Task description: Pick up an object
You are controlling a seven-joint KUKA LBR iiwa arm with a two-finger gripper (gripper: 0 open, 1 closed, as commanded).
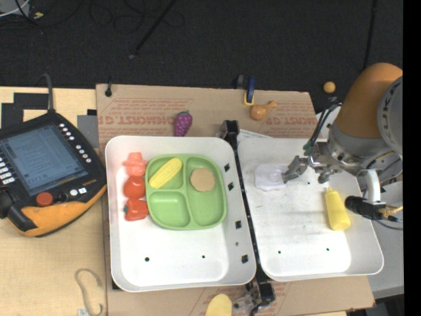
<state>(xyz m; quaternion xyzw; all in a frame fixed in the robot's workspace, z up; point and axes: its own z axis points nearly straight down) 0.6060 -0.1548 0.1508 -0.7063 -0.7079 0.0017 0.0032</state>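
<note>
**Mia:** How many bins are there?

**Ben:** Two. The left bin (171,268) holds one green tray (186,212) with three parts. One part holds a yellow corn (164,172), one holds a round brown cookie (202,180), and the big part has nothing in it. Three red and pink toys (134,187) lie in a row just left of the tray, touching it.

**Mia:** And the right bin (316,255)?

**Ben:** It holds two things. One yellow block (337,210) lies near the right side. One pale white thing (268,176) lies near the left side.

**Mia:** Where is the gripper (293,170)?

**Ben:** It hangs over the right bin, right next to the pale white thing. The fingers are too small and dark to see well, so nobody can tell if they are open or closed.

**Mia:** What is outside the bins?

**Ben:** One purple grape toy (183,123), one orange pear-shaped toy (262,109), and one yellow thing (220,305) at the bottom. One grey and orange control pad (46,170) sits on the left.
</note>
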